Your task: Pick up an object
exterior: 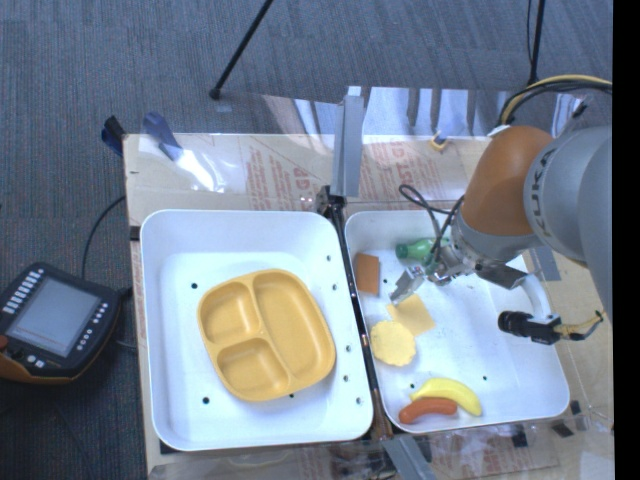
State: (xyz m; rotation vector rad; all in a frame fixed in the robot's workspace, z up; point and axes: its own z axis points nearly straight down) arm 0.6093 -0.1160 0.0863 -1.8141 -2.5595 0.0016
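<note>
The gripper (408,286) is hanging over the right bin (520,368), fingers apart and holding nothing, with the yellow slice (412,316) just at its 6 o'clock.

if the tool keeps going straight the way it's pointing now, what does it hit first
Probably the pale yellow cheese slice, which lies just below and left of the tool. Depth is unclear from above, so it may land on the bin floor beside it.

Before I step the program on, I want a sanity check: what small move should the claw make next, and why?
Probably a short drop straight down: the claw hovers in the right bin just above the pale yellow slice, with nothing visibly between its fingers.
</note>
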